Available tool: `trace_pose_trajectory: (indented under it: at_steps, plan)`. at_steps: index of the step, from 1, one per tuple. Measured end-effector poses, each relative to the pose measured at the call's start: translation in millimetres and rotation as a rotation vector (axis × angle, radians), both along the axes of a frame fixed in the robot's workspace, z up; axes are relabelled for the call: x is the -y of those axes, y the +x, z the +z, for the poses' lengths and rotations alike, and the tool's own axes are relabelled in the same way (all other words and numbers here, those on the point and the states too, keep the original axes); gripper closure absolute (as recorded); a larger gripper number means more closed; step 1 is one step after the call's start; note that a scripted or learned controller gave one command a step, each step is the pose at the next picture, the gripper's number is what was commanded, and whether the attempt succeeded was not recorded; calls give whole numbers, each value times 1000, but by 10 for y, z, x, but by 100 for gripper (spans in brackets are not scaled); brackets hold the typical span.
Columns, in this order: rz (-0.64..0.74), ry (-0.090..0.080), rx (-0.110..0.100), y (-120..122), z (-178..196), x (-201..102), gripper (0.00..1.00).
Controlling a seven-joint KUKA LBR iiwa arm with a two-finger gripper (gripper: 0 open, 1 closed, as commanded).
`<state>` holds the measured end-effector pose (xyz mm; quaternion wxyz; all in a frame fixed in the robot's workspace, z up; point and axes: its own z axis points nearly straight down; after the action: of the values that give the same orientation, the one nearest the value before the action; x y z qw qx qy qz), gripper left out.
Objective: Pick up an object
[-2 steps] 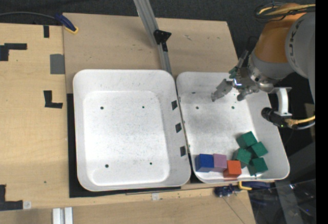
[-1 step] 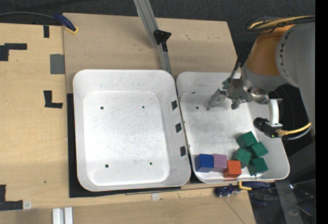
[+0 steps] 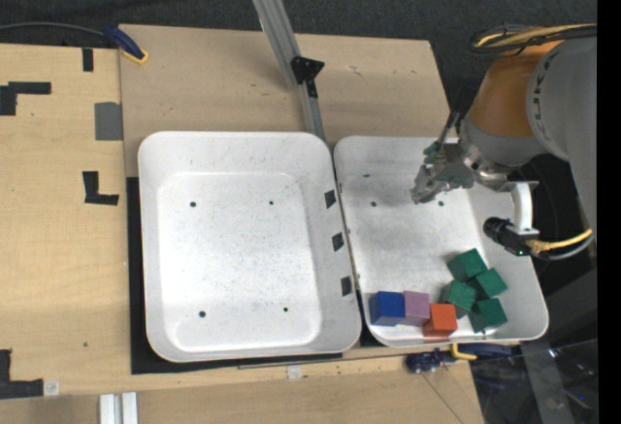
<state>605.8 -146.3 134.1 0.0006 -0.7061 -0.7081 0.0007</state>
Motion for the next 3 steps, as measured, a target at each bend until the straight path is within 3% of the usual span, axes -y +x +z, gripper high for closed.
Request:
trace_pose_trajectory:
  at_steps: [1, 2, 3]
  plan:
    - [-1, -1, 7, 91, 599, 19, 100]
    - [-1, 0, 4, 98, 872, 14, 100]
    - [3, 2, 0, 125, 782, -547, 100]
